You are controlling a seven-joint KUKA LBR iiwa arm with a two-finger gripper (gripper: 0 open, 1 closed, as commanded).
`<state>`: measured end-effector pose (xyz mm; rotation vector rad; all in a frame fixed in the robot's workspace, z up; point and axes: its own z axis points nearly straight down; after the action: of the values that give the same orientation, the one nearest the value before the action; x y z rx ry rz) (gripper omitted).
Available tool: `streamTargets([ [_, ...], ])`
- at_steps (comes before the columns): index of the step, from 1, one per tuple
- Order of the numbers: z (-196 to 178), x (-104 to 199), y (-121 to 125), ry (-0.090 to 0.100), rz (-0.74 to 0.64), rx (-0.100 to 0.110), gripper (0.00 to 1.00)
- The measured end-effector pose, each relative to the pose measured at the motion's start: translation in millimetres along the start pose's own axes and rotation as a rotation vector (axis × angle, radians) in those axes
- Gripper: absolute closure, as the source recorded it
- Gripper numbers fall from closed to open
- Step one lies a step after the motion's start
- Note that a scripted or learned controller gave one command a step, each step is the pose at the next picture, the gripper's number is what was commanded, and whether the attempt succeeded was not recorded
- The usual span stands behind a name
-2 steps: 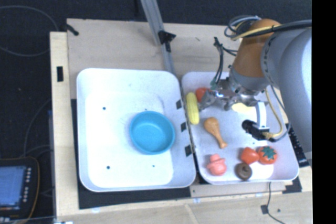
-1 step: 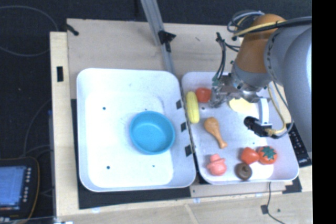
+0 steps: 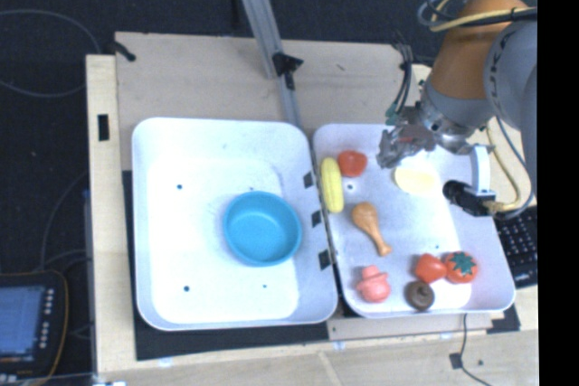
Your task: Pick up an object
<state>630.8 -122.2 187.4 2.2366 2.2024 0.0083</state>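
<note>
My gripper point(image 3: 391, 154) hangs over the back of the right bin point(image 3: 398, 303), between a small red tomato-like piece point(image 3: 352, 164) and a pale yellow disc point(image 3: 415, 180). A yellow banana point(image 3: 332, 185) lies along that bin's left wall. A tan chicken drumstick point(image 3: 370, 225) rests in the middle. Near the front sit a pink toy point(image 3: 373, 284), a brown doughnut point(image 3: 419, 295), a red piece point(image 3: 430, 268) and a red strawberry-like fruit with a green top point(image 3: 460, 266). I see nothing between the fingers.
The left bin point(image 3: 172, 149) holds a blue bowl point(image 3: 261, 227). A grey metal pole point(image 3: 258, 4) slants up from between the bins. A black keyboard point(image 3: 517, 244) lies at the right edge, and cables trail beside the arm.
</note>
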Motion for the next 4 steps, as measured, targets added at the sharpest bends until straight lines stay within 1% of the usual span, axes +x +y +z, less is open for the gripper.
streamTargets([
  [1,-57,-1,2,0.0,-0.01,-0.002,1.0],
  [2,-37,-3,2,-0.004,-0.007,0.01,1.0],
  [3,-33,41,0,-0.002,-0.021,0.008,1.0],
  [4,-49,96,-1,0.001,-0.025,0.001,1.0],
])
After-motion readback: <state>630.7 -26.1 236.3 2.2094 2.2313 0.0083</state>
